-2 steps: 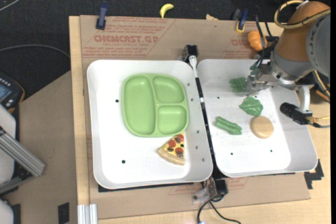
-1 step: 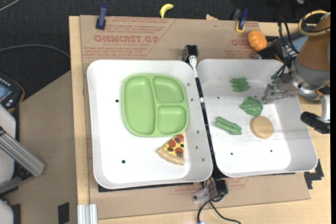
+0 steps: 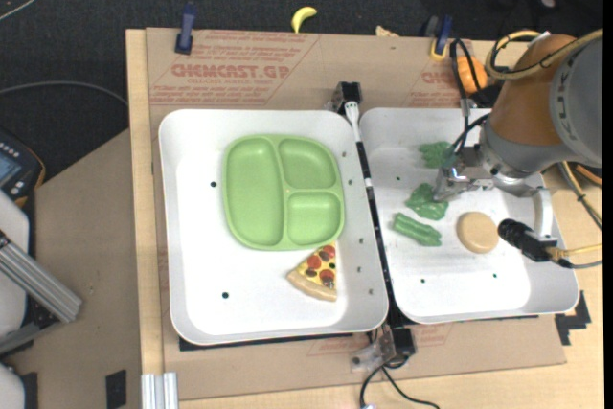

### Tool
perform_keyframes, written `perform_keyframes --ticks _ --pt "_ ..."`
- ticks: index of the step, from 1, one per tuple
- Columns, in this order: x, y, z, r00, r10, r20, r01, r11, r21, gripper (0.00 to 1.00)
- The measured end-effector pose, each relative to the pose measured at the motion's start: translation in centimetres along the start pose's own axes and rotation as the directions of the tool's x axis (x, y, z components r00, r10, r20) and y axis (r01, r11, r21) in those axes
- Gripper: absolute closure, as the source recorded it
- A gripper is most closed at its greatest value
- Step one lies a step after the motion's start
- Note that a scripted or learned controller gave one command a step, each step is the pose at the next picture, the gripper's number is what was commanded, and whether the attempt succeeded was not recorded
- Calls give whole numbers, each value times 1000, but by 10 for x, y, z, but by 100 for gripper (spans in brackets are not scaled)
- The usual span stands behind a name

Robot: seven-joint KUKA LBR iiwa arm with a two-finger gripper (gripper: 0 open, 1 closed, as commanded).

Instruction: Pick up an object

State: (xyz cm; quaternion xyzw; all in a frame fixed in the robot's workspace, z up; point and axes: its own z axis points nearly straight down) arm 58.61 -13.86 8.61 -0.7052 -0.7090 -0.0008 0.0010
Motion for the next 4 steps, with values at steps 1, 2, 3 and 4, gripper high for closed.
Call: perform_keyframes --ticks 1,2,3,4 --pt "48 -36 0 1000 3 2 -3 1000 -2 100" --pt "181 -100 -104 1000 -8 -3 8 1000 -5 100" --pt "203 -104 -296 1000 0 -2 0 1000 -20 100" --pt "123 -106 -358 1000 13 5 -13 1000 -11 100"
